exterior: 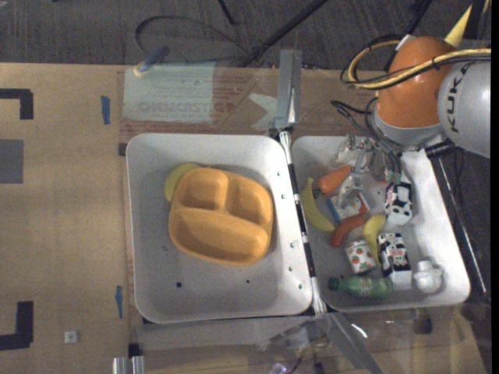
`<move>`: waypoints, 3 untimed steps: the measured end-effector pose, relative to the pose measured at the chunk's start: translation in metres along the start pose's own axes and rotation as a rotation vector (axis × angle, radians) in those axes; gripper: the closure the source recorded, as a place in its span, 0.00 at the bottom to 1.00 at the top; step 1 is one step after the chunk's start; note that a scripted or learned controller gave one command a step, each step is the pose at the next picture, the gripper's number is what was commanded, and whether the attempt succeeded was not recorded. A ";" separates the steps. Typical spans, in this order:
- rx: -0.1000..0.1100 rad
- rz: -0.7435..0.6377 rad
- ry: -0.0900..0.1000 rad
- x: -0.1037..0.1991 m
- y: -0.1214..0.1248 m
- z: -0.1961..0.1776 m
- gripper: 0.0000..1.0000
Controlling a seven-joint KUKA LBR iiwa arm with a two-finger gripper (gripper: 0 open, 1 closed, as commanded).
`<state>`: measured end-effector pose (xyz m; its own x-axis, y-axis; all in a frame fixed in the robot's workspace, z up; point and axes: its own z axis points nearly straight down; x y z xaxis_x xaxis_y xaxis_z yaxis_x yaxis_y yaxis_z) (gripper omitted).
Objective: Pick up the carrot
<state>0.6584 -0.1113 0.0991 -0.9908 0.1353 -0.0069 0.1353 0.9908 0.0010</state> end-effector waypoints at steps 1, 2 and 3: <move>-0.005 -0.138 -0.005 -0.009 -0.051 0.004 0.00; 0.001 0.355 0.003 -0.012 -0.019 -0.034 0.00; 0.000 0.021 0.004 0.005 -0.019 -0.013 0.00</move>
<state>0.6504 -0.1294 0.1116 -0.9877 0.1565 -0.0025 0.1565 0.9877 0.0015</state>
